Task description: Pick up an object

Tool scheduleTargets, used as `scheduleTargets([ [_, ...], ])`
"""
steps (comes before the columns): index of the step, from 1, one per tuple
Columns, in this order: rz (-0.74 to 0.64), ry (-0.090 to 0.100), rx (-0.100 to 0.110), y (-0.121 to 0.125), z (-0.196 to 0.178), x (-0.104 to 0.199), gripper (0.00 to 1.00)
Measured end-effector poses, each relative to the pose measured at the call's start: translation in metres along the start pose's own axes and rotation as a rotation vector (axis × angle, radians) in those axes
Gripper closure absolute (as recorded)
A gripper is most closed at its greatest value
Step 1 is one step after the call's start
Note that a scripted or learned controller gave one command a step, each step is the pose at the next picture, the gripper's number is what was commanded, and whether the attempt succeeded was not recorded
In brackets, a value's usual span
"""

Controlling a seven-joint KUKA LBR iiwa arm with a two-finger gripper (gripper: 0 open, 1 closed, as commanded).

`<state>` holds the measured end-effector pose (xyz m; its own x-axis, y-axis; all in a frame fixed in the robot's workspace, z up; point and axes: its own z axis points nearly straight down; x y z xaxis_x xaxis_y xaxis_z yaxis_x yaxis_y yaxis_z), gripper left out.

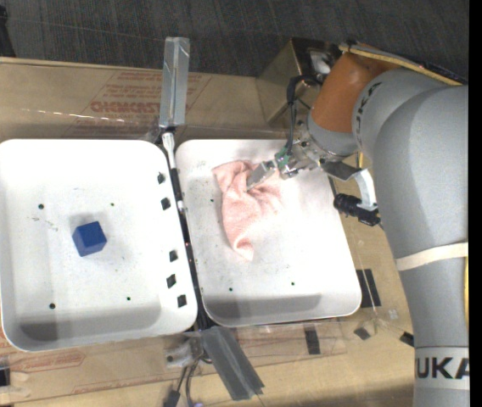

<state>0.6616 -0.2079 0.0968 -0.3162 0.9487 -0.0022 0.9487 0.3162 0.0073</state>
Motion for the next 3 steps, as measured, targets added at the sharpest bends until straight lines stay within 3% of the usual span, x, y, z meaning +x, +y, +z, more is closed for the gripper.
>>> scheduleTargets([
  [1,-0.183,-0.002,-0.001,-0.023,0.000,0.032,0.00],
  [2,-0.351,-0.002,0.001,0.014,0.001,0.046,0.00],
  [3,-0.497,0.000,0.003,0.024,0.002,0.091,0.00],
])
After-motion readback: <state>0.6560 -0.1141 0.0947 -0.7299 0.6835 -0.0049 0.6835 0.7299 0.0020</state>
